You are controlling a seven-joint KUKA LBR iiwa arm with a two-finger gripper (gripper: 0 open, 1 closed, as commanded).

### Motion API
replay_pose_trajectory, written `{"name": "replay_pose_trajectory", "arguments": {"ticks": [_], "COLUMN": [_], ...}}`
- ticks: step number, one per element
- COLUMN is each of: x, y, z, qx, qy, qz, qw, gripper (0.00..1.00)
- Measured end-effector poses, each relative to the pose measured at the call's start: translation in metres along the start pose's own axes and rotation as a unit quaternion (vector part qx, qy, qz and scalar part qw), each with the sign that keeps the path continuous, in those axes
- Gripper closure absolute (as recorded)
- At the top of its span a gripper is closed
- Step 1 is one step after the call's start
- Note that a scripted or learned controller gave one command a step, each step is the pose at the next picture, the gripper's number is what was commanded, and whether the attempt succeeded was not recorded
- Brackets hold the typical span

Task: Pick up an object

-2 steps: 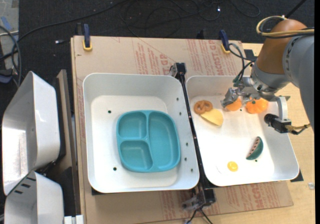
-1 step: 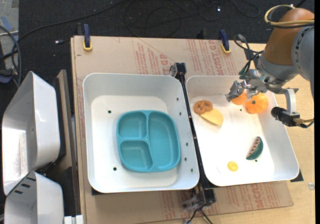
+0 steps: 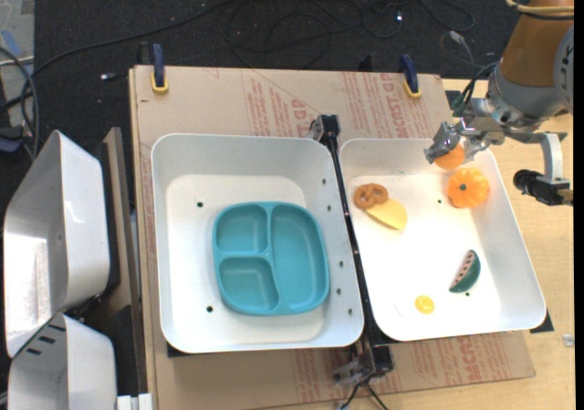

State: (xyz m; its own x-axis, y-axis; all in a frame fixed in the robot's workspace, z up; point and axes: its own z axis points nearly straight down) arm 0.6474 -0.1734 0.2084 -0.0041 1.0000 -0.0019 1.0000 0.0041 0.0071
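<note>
Dark carpet strewn with black cables surrounds a cardboard-covered worktop (image 3: 274, 93) bearing two shallow white bins side by side; the left white bin (image 3: 173, 216) holds a teal plastic plate with three compartments (image 3: 270, 258), lying flat near its middle; the right white bin (image 3: 511, 289) holds several toy foods, well apart from one another: a brown pretzel (image 3: 370, 194) touching a yellow wedge of cheese (image 3: 390, 215), a small orange pumpkin (image 3: 467, 188) near the far right wall, a watermelon slice with a green rind (image 3: 464, 272), and a small round yellow piece (image 3: 424, 305) near the front edge; the grey arm with its orange band (image 3: 538, 43) reaches in from the right; its jaws (image 3: 449, 149) hang over the bin's far edge, clenched on a small orange object (image 3: 449, 159), which shows between the fingers, raised off the bin floor and just beside the pumpkin.
</note>
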Motion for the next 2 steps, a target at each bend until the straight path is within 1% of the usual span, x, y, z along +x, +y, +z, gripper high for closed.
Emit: {"name": "replay_pose_trajectory", "arguments": {"ticks": [1,2], "x": [0.0,0.054], "y": [0.002,0.002], "z": [-0.042,-0.044], "qx": [0.001,0.004], "qy": [0.0,0.001], "qz": [0.0,-0.002], "qw": [1.0,1.0], "gripper": [1.0,1.0]}}
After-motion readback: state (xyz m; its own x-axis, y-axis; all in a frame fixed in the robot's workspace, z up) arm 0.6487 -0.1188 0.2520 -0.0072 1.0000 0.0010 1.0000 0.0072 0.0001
